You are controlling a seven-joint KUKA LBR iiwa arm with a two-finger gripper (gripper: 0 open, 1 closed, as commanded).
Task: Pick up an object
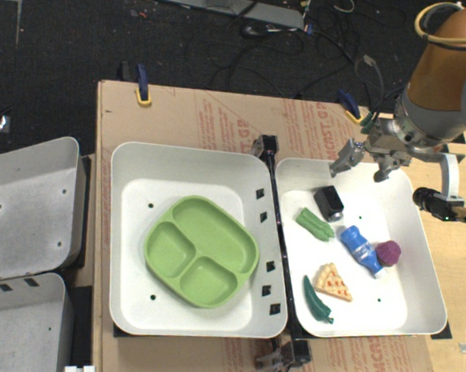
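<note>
Spread-fingered and holding nothing, the gripper (366, 161) hangs over the far edge of the right bin (423, 316). Below it lie a black block (328, 201), green pieces, a blue bottle (360, 248) and a pizza slice toy (333, 282), all untouched; picking has yet to begin

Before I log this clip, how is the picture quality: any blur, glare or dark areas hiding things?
Camera view: lighting is even and the toys in the right bin are sharp; the green tray in the left bin casts only a soft shadow; the white bin walls are bright but not blown out; the floor above the bench is dark, cables barely readable; the tool looks slightly soft.
</note>
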